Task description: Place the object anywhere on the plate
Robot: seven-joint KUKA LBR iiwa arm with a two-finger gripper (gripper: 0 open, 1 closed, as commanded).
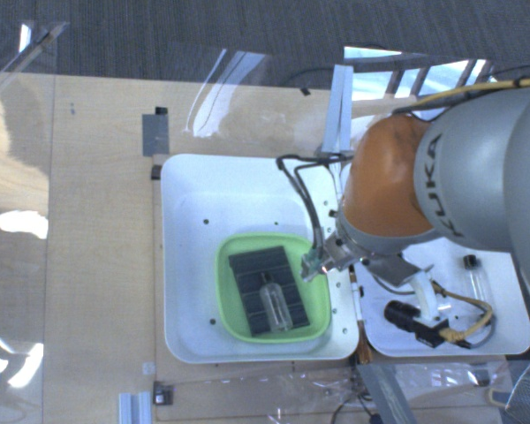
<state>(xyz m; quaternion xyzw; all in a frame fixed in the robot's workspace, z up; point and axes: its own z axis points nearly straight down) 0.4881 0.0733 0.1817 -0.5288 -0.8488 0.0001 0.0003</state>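
Arm (442, 184) masks the fingers, state unclear; dark object (267, 290) apparently on green plate (230, 263).

Two white bins (185, 237) on bench (79, 237)

Bright, even overhead light from my remote feed, white glare patches on the table (22, 223) at left, reflective streaks along clear panel edges, left bin (203, 193) nearly blown out, soft shadows, slight overall softness
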